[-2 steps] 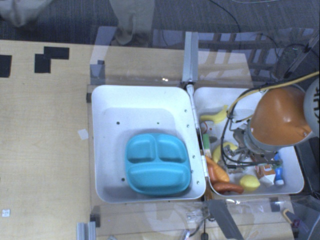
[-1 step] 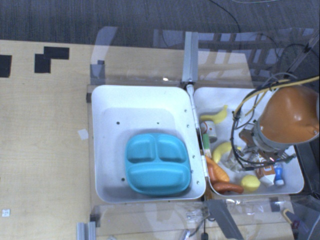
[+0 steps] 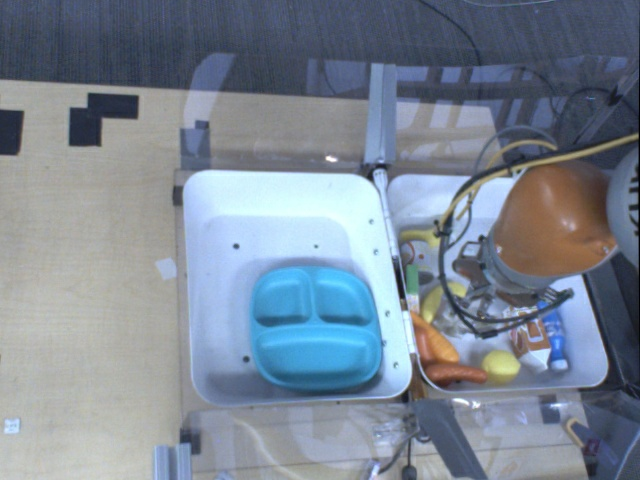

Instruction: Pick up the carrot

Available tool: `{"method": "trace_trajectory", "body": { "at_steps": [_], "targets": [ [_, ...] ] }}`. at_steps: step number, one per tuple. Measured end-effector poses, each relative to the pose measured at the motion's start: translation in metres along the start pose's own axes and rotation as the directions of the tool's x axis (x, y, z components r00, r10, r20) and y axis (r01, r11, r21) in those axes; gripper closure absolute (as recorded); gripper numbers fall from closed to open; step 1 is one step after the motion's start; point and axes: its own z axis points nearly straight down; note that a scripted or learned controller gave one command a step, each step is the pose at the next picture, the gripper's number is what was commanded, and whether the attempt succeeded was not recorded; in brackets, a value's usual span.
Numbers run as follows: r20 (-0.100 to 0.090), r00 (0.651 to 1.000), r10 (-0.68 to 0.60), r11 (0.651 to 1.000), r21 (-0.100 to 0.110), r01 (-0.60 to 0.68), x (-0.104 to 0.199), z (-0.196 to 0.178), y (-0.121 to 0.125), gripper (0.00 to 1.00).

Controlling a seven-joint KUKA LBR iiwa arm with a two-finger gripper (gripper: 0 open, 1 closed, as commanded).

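carrot (image 3: 436, 342) lies at right bin's (image 3: 597, 366) near-left corner, against the wall | arm (image 3: 550, 223) hangs above, so claw state: cannot tell | blue plate (image 3: 315, 325) in left bin (image 3: 215, 203)

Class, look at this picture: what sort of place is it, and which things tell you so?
Probably a robot lab or test bench: a robot arm reaches over two white bins, loose cables trail across the floor, and toy food like a carrot lies inside.

We see our arm (image 3: 555, 223) reach in from three o'clock, wrist bent straight down, orange band uppermost.
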Motion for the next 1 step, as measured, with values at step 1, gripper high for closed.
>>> {"method": "trace_trajectory", "body": {
  "at_steps": [1],
  "targets": [
    [0.007, 0.955, -0.296, 0.955, 0.001, 0.296, 0.0173, 0.0004, -0.0152, 1.0]
  ]
}}
